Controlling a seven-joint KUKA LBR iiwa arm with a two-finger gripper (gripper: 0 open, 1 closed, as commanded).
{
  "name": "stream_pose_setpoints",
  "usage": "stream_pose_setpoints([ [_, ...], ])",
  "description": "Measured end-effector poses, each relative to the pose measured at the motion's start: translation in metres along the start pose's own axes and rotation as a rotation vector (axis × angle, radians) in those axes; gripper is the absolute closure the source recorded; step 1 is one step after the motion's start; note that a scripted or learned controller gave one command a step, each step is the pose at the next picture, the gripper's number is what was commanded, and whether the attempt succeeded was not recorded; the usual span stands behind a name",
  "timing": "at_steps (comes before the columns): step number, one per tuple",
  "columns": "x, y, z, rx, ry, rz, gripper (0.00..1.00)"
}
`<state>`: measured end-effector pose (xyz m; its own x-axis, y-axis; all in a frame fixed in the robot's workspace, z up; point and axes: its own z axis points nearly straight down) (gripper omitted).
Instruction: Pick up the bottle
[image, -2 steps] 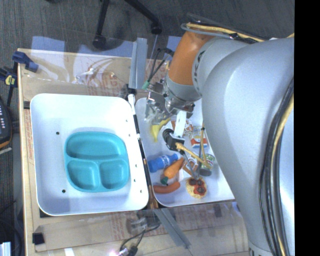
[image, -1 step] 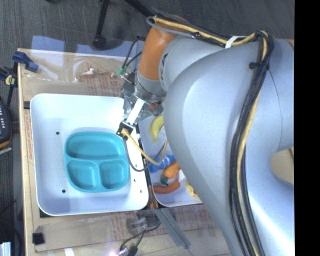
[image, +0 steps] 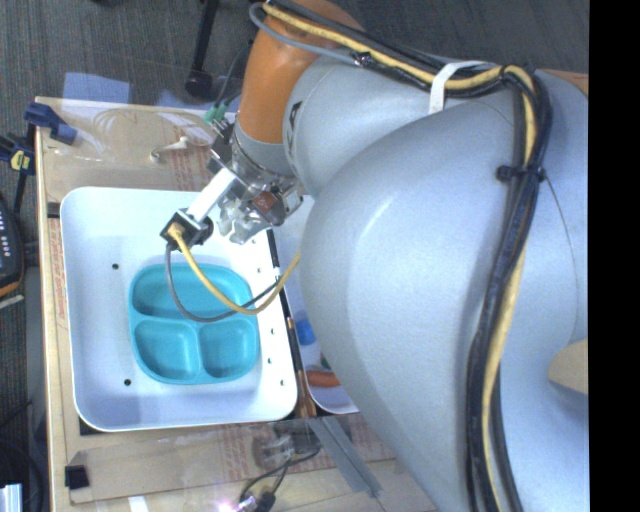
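In a narrow strip of the right bin (image: 335, 400), under the arm, lies a pale object with a blue end (image: 304, 332); it may be the bottle, and the arm hides most of it. My gripper (image: 245, 208) hangs over the top right corner of the left bin (image: 90, 230), above and to the left of that object, and I see nothing held in it. The grey arm (image: 420, 260) with its orange band (image: 268, 70) covers nearly all of the right bin.
A blue three-compartment tray (image: 190, 325) lies in the left bin. A yellow cable (image: 215, 290) loops from the wrist over the tray. A small orange-red item (image: 324, 378) lies in the visible strip of the right bin. Clutter sits on the bench's far edge.
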<state>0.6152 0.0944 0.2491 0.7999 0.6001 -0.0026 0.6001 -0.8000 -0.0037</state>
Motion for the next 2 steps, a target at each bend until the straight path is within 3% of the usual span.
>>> stream_pose_setpoints([
  [1,-0.062,0.066,-0.003,0.004,-0.003,-0.002,1.0],
  [2,-0.11,0.147,0.008,0.001,0.0,0.01,1.0],
])
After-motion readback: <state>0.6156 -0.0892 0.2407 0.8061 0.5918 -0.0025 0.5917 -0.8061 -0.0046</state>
